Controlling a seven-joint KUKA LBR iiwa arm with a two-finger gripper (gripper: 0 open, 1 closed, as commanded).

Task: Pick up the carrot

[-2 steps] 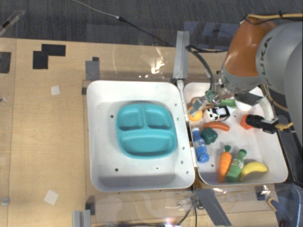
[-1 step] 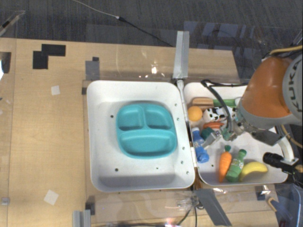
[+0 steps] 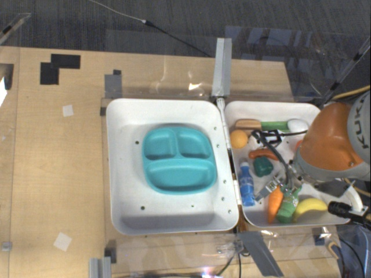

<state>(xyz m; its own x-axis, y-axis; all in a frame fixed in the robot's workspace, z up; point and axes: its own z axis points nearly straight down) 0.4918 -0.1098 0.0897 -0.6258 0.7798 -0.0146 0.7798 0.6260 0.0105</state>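
The pincer (image 3: 282,185) hangs low over the near part of the right bin (image 3: 307,220), its metal fingers pointing down toward the toys; how far apart they stand cannot be told, and nothing can be seen gripped between them. The carrot (image 3: 274,204) lies just below the pincer and a little to its left, its upper end touching or almost touching the fingertips. Its long axis runs nearly up and down the view, tilted slightly, with the broader end toward the pincer and the narrower end pointing at the bin's near wall. Tight against the carrot's right side lies a green block (image 3: 287,208), and right of that a yellow banana (image 3: 311,206), lying across the view. Left of the pincer, by the bin's left wall, a blue bottle (image 3: 246,183) lies lengthwise.

Just beyond the pincer sits a dark green piece (image 3: 263,166), with a red-orange piece (image 3: 264,153) behind it. Farther left and back is an orange ball (image 3: 239,138). Along the far wall lie a tan piece (image 3: 248,124), a green stick (image 3: 273,125) and a white piece (image 3: 297,125). The arm's orange band (image 3: 330,138) bulks above the pincer's right.

Well to the left, in the left bin (image 3: 122,172), rests a teal divided plate (image 3: 177,158). Both bins sit on the wooden bench (image 3: 52,172).
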